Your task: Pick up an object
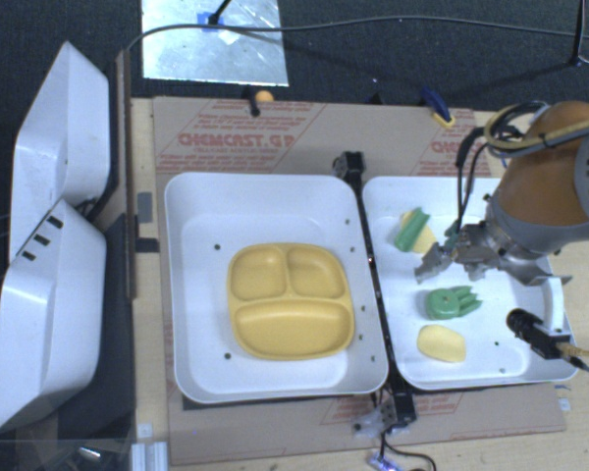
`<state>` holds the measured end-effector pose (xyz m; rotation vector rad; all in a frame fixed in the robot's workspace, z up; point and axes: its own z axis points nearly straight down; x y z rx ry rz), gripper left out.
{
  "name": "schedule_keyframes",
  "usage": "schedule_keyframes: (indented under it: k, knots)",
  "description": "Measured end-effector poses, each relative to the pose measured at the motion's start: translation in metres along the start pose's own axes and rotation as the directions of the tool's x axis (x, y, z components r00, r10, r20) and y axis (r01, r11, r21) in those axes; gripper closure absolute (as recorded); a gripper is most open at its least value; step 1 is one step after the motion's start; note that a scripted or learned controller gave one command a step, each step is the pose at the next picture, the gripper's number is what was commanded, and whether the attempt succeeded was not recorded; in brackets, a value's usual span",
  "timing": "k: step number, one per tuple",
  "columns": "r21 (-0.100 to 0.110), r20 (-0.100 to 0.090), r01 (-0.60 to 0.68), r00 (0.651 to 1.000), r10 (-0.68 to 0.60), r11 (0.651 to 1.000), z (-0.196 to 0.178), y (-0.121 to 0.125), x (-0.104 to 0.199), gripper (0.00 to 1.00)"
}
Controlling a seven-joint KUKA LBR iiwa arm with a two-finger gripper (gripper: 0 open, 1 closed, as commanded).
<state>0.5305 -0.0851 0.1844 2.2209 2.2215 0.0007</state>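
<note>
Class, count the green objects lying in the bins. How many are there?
2, both in the right bin: a green block near its far side, a round green piece mid-bin. The arm may hide others.

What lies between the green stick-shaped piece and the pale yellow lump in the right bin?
In the camera view, a round green toothed piece lies between the green stick-shaped piece and the pale yellow lump.

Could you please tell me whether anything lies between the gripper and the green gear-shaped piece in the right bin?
Nothing visible does. The gripper hangs over bare bin floor just above the green gear-shaped piece. The green block lies off to the upper left and the yellow piece lies beyond the gear.
</note>
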Motion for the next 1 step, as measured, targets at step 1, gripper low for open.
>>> schedule_keyframes:
  k: [1]
  knots:
    - [-0.003,0.000,0.002,1.000,-0.002,1.000,-0.0277,0.0767,0.0054,0.00]
